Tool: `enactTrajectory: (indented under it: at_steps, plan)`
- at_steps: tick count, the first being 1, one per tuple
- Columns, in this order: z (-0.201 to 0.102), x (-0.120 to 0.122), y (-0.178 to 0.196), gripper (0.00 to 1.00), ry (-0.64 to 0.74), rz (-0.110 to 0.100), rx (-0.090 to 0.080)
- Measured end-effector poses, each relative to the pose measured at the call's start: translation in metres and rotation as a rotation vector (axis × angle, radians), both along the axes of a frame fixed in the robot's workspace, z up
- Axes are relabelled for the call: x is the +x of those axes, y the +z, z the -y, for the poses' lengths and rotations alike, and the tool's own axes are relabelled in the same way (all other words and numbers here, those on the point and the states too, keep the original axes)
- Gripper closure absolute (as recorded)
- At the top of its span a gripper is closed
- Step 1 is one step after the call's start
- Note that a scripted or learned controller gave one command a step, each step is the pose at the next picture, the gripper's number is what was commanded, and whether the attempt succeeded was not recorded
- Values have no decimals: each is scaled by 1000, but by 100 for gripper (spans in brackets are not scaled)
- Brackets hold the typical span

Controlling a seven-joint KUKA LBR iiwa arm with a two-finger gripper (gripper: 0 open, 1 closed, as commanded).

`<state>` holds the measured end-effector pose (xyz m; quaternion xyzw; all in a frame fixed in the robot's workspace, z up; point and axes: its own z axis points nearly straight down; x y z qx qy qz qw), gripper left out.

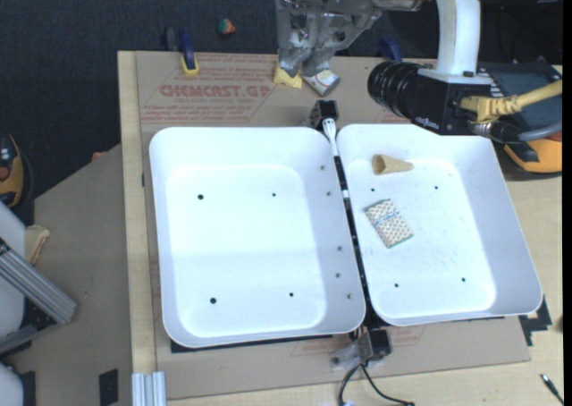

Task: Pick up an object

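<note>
Gripper (304,64) above bench, finger state indeterminate. Rt bin (500,216): tan cone (391,164), flat patterned sachet (389,222).

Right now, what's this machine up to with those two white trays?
A robot arm is meant to pick something up. Its gripper hangs above the bench behind the bins, over the cardboard rather than over either bin. The right bin holds two things: a small tan cone near its back, and a patterned packet lying flat toward the middle. Both are apart from the gripper, so nothing looks picked yet.
</note>
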<state>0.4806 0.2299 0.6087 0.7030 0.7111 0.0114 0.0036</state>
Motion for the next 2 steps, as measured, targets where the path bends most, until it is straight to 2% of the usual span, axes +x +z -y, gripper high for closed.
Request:
enactTrajectory:
  at_steps: [1,2]
  plan:
    - [0,0,0,0,0,-1,0]
    - [-1,0,11,100,1,4,2]
